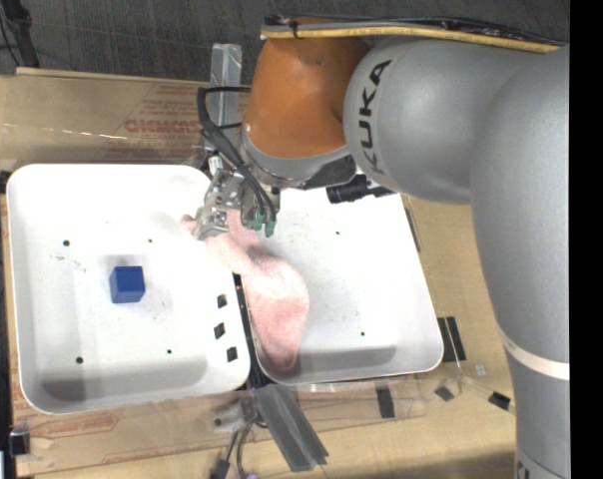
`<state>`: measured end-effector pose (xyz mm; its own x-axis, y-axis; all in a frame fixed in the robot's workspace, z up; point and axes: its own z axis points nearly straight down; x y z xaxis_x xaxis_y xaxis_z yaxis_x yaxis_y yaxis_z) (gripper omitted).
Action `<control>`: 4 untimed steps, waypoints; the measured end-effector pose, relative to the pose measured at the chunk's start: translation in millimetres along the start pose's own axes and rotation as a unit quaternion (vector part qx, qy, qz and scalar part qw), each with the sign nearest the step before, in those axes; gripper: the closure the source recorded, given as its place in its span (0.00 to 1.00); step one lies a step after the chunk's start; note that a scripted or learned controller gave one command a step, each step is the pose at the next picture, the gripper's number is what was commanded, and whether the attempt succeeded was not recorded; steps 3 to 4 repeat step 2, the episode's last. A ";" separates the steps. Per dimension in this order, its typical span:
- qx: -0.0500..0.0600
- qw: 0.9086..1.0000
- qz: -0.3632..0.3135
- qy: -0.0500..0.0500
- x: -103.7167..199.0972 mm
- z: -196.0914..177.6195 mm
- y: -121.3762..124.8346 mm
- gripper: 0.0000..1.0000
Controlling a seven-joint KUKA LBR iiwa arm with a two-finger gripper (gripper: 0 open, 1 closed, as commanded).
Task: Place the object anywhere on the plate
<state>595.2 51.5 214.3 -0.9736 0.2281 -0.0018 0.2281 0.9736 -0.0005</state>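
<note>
Tabletop point(461, 407): it carries two shallow white bins side by side, whose near walls run along its near edge.
Right bin point(401, 352): it holds a pale pink plate point(277, 307), apparently the task's target.
Plate position: its wide end lies in the near left corner of the right bin. It narrows towards the far side along the wall the two bins share. It seems to lean on that wall rather than lie flat, though the tilt cannot be read with certainty.
Left bin point(42, 387): it holds one blue cube point(128, 283), judged to be the object to place.
Cube position: it sits flat on the bin floor left of centre. It is well apart from the plate, with the shared wall between them.
End effector point(237, 208): it hangs at the far end of the shared wall, just over the plate's narrow far tip. It may be touching the plate.
End effector state: how far open it is cannot be told, and nothing can be seen in its grasp.
Likely reason for this pose: it is nearer the plate than the cube, so the pick-up looks not yet done.
Arm point(431, 118): the grey arm with its orange band covers the far right corner of the right bin.
Cardboard point(102, 108): a brown sheet lies behind the left bin's far edge.
</note>
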 end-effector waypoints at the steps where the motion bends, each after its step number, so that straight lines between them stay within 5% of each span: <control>1: 0.000 0.993 -0.116 0.000 7.2 -10.2 49.7 1.00; 2: 0.000 0.993 -0.116 0.000 7.1 -10.2 49.6 0.00; 4: 0.000 0.993 -0.116 0.000 7.1 -10.2 49.6 0.00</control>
